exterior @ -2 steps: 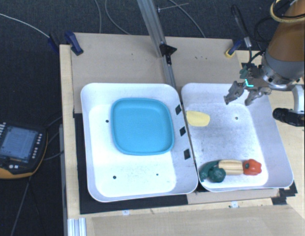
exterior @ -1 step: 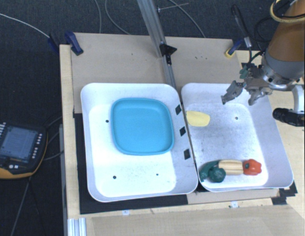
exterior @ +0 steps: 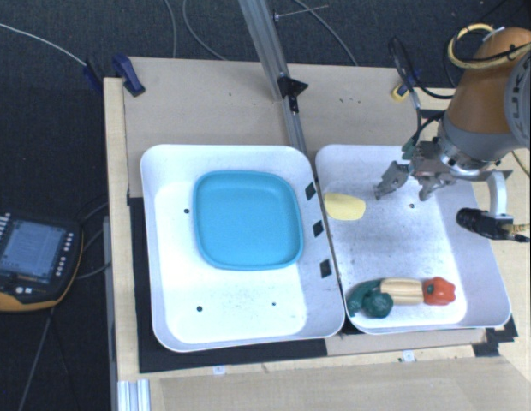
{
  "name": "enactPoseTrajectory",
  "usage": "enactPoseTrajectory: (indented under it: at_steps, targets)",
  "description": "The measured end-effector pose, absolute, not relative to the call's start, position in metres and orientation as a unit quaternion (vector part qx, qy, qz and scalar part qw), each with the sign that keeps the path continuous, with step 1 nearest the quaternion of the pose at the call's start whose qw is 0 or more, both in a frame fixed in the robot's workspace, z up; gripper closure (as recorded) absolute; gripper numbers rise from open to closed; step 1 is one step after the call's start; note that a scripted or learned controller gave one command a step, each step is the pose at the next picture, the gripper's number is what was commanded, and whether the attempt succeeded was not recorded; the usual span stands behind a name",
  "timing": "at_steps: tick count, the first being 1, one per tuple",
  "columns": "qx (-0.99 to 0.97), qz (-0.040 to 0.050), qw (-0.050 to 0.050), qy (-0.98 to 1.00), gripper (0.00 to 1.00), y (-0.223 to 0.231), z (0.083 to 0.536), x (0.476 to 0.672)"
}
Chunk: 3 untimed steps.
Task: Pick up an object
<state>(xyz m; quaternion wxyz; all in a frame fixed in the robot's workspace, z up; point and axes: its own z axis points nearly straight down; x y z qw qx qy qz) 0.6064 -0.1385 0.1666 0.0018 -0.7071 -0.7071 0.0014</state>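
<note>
In the right bin (exterior: 471, 259), a pale yellow lump (exterior: 344, 206) lies near the left wall. Along the front wall sit a dark green object (exterior: 371, 301), a tan cylinder (exterior: 402, 291) and a red piece (exterior: 438, 291), close together in a row. My gripper (exterior: 409, 185) hangs over the upper part of the right bin, open, with its two fingers spread and nothing between them. It is to the right of the yellow lump and well behind the front row.
The left bin (exterior: 167, 247) holds a blue square plate (exterior: 247, 219). A metal post (exterior: 265, 32) rises behind the bins. Cables lie on the dark floor, and a teach pendant (exterior: 30, 255) sits far left. A black part (exterior: 481, 222) sticks out at the arm's right.
</note>
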Motion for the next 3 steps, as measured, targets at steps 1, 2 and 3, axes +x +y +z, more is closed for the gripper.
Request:
enactPoseTrajectory:
  at_steps: [1, 2, 3]
  targets:
    - [-0.707, 0.0013, 0.002, -0.707, 0.0, -0.132, 0.107, 0.6]
    - [-0.707, 0.0003, 0.0, -0.707, 0.0, -0.132, 0.095, 0.6]
    - [-0.707, -0.0005, 0.0, -0.707, 1.0, -0.132, 0.106, 0.601]
